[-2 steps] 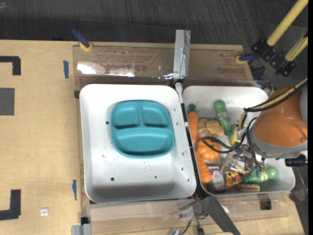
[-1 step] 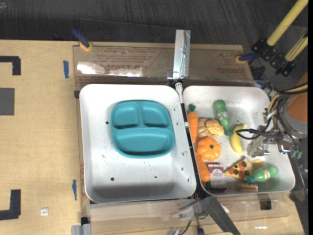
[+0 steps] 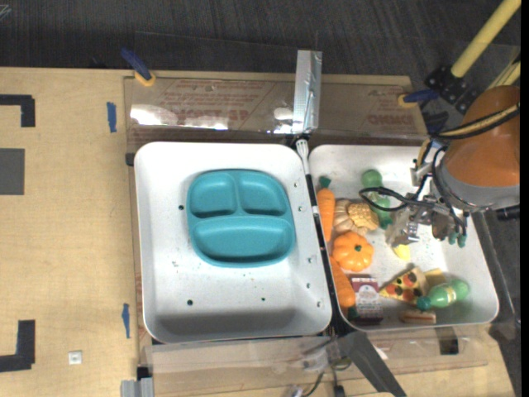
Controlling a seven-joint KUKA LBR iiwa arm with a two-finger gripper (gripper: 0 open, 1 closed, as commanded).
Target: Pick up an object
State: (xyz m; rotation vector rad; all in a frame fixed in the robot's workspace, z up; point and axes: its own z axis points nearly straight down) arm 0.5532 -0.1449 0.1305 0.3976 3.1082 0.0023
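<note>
Gripper (image 3: 407,231) low in right bin (image 3: 483,304), finger spread unclear, corn cob (image 3: 361,215) and green ball (image 3: 372,178) just beside, round orange pumpkin (image 3: 353,252) below-left, carrot (image 3: 326,213) along left wall, pizza slice (image 3: 405,284) near front, teal divided plate (image 3: 240,217) in left bin (image 3: 157,246)

Bench (image 3: 58,246): tan board surface with black corner markings and blue tape tabs. Two shallow white bins sit on it side by side, touching: left bin (image 3: 165,304), right bin (image 3: 479,284). Clear plastic sheet (image 3: 207,106) lies behind the left bin.
</note>
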